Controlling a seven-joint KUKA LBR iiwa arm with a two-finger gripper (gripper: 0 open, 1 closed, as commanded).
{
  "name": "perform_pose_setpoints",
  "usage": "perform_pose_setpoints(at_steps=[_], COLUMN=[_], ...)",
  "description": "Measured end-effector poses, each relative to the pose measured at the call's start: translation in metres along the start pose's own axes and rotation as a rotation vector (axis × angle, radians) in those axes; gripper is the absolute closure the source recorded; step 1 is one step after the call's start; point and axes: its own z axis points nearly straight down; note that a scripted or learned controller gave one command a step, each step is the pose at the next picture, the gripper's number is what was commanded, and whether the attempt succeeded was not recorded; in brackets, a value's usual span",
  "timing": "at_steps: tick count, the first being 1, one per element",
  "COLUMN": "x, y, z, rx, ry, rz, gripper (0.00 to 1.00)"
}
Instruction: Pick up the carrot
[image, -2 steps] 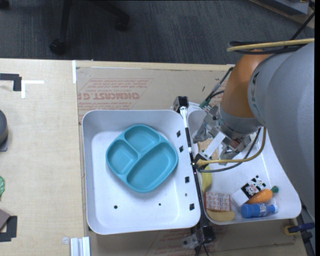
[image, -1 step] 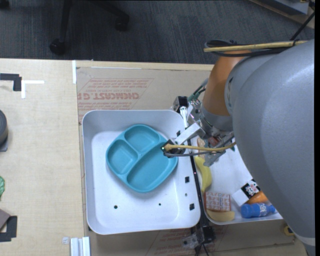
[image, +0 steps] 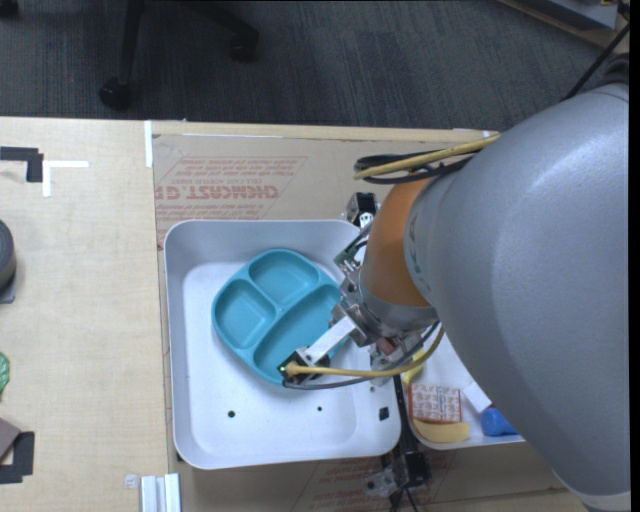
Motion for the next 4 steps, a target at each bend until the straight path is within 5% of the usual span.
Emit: perform_pose_setpoints(at_steps=[1, 2, 3, 4], x=[0.005, 0.04, 0.06, 0.126], y=[-0.005, -0.083, -0.106, -0.072], z=[0.045, -0.001, 0.04, -0.03], rx=[-0.001, -0.003, -0.013, -0.005], ry=[0.006, -0.001, 0.008, -0.001], rz=[0.337, 0.295, 0.257, 0.236], gripper=[0.0, 0.0, 0.0, 0.0])
